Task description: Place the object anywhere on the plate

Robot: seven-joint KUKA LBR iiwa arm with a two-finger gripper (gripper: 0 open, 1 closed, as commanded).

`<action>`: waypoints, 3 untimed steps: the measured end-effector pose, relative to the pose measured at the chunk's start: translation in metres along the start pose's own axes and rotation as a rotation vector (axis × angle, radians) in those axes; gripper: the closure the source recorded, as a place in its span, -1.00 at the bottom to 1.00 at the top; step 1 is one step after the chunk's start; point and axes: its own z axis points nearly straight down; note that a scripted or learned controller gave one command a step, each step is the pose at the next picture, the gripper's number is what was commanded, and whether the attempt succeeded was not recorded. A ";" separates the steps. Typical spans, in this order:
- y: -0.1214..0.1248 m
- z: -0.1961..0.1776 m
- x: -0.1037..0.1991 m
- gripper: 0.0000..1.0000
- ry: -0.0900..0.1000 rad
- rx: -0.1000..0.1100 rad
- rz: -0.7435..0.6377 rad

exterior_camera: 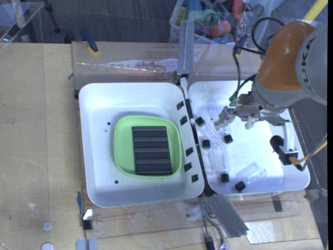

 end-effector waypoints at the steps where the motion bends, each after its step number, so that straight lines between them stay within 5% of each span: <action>1: -0.007 -0.109 -0.035 -1.00 -0.002 -0.002 -0.118; 2: 0.004 -0.218 -0.107 -1.00 -0.003 -0.003 -0.110; 3: 0.029 -0.240 -0.157 -1.00 -0.006 -0.007 -0.328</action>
